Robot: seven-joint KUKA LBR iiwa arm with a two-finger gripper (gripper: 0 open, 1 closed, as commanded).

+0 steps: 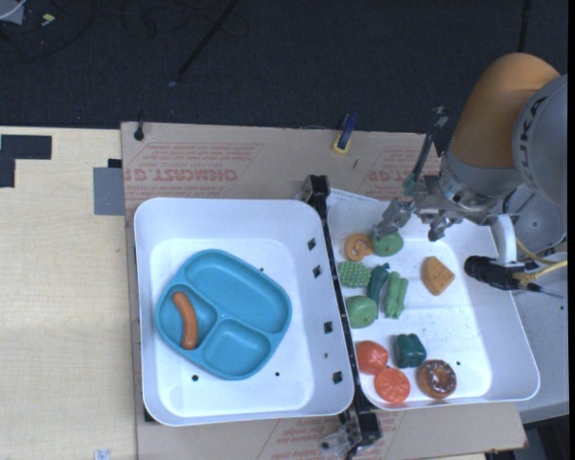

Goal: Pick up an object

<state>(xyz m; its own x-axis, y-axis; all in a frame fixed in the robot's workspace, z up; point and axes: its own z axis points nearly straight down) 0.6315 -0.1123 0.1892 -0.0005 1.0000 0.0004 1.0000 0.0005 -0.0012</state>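
Note:
My gripper [416, 221] hangs over the far end of the right bin [503, 353], its two fingers spread open with nothing between them. The left fingertip [393, 218] is just above a round green toy [387, 244], which lies next to a small tan ring [356, 248]. An orange bread piece [437, 275] lies below the right fingertip. Further down the bin are a green corn cob [354, 274], several green vegetables [388, 293], a green pepper [361, 310], a red tomato [371, 356], a dark green piece [409, 350], an orange-red round [392, 385] and a chocolate donut [436, 379].
The left bin [163, 228] holds a blue divided plate [240, 305] with a hot dog [185, 318] in its left compartment. A black divider [332, 286] runs between the bins. The arm's orange band [503, 99] and a black cable fitting [494, 271] stand over the right bin's far right side.

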